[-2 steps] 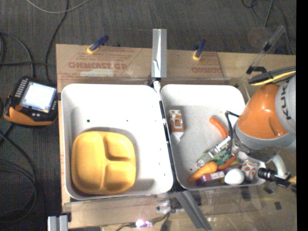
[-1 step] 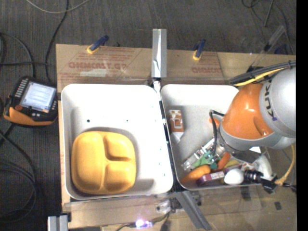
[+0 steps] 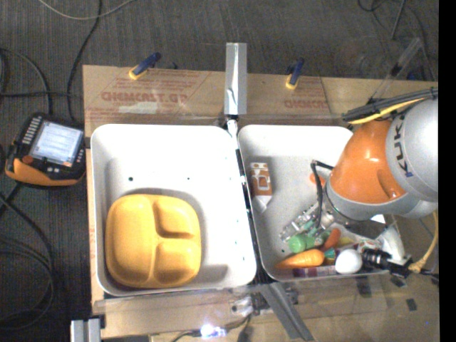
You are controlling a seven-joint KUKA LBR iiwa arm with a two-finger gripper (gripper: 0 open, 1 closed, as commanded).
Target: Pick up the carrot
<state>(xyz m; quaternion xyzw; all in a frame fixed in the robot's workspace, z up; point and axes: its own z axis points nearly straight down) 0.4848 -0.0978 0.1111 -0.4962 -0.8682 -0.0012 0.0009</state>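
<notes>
The carrot (image 3: pixel 303 259), orange and tapered, lies flat along the front wall of the right bin (image 3: pixel 285 144), with a green piece (image 3: pixel 296 245) just above its left part. My gripper (image 3: pixel 311 224) hangs low over the bin's front middle, just above and behind the carrot; its metal parts blur together. Nothing is visibly held. The arm's orange band (image 3: pixel 362 175) and grey body cover the bin's right side.
A white egg-shaped object (image 3: pixel 348 262) and a small red-orange item (image 3: pixel 332 236) crowd the carrot's right end. A small orange-printed box (image 3: pixel 261 179) lies near the left wall. The left bin (image 3: pixel 107 148) holds a yellow divided plate (image 3: pixel 153 239).
</notes>
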